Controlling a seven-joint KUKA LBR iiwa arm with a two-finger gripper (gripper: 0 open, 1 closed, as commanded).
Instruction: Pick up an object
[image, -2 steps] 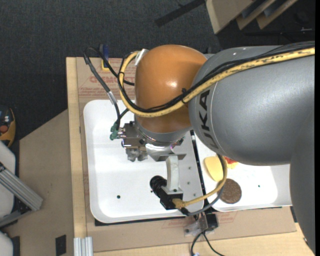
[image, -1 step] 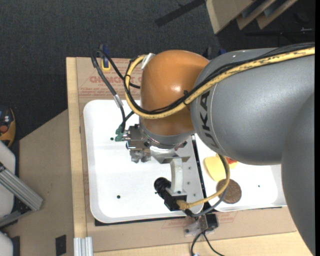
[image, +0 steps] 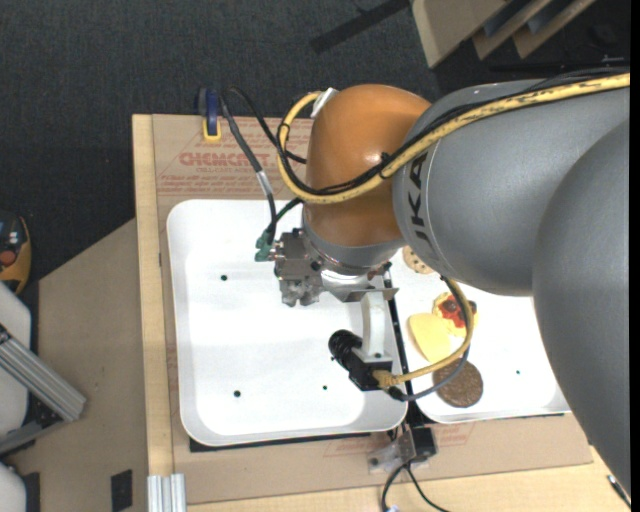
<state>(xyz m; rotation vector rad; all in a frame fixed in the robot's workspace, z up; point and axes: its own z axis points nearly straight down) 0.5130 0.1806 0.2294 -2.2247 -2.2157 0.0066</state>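
Nearest the lens: grey arm (image: 520, 200), bulking across the view's right, with the orange band (image: 355, 170) above the wrist. Below the band the hand (image: 297, 272) points down over the left bin (image: 215, 330) (left as the view shows it), above the upper middle of its floor. The wrist covers the hand from above, so I cannot tell whether it is wide or narrow. No item is seen in it. Height over the floor is not readable at this slant.

Bin floor round the hand: white, a few small dark dots.

Candidates for the pick lie in the right bin (image: 525, 380), well apart from the hand:
- yellow piece (image: 430, 338), flat, near the wall between the bins
- small red bit (image: 458, 312), touching its upper edge
- brown disc (image: 463, 386), just below it, near the front rim
- pale patterned item (image: 411, 262), partly under the arm

Both bins sit on the brown bench (image: 160, 200).

Judgement: the step in hand is the approach, with no grasp yet. To do it well:
- Carry the hand over the dividing wall with clearance.
- Centre on one item. The yellow piece looks easiest; the brown disc looks thin and close to the rim.
- Descend straight and close only once the item sits between the jaws.
- Lift and check.
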